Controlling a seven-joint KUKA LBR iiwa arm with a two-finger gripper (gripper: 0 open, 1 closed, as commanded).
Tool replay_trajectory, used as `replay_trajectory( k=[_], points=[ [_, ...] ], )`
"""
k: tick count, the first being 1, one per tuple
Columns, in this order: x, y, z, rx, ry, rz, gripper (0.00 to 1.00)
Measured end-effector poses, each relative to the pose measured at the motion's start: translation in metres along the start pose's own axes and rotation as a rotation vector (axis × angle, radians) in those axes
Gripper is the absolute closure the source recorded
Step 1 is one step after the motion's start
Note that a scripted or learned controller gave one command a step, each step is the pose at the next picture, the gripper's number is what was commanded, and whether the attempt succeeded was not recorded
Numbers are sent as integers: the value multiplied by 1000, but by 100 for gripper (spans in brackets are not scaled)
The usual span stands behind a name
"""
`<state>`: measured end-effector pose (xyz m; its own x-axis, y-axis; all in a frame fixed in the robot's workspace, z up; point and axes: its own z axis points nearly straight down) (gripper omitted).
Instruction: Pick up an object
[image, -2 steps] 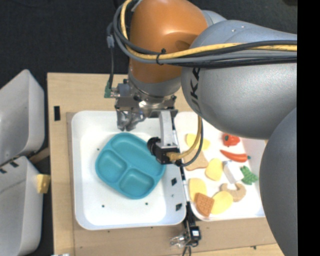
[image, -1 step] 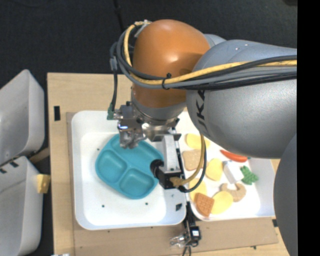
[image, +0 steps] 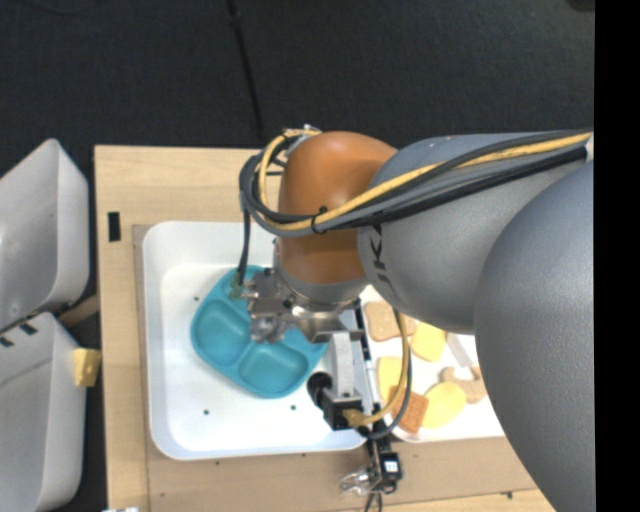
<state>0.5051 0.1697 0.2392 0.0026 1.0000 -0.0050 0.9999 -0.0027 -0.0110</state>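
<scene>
1 blue tray (image: 235, 345) under end effector (image: 268, 325).

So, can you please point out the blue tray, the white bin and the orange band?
Blue tray (image: 228, 335), camera view, on its left compartment.
White bin (image: 175, 300), camera view, on its bare floor at the left.
Orange band (image: 325, 215), camera view, on its rounded front.

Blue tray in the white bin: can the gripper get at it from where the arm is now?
Probably yes. The gripper sits right over the blue tray in the white bin, with nothing visible between them, though the wrist hides the contact point.
</scene>
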Motion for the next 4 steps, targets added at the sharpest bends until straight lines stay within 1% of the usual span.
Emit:
replay_trajectory(
  k=[1, 2, 3, 4],
  points=[
    [2, 2, -6, -11, 5, 0, 0],
    [1, 3, -16, -11, 5, 1, 100],
    [0, 37, -309, -31, 10, -7, 100],
    [19, -21, -284, -9, 5, -9, 100]
  ],
)
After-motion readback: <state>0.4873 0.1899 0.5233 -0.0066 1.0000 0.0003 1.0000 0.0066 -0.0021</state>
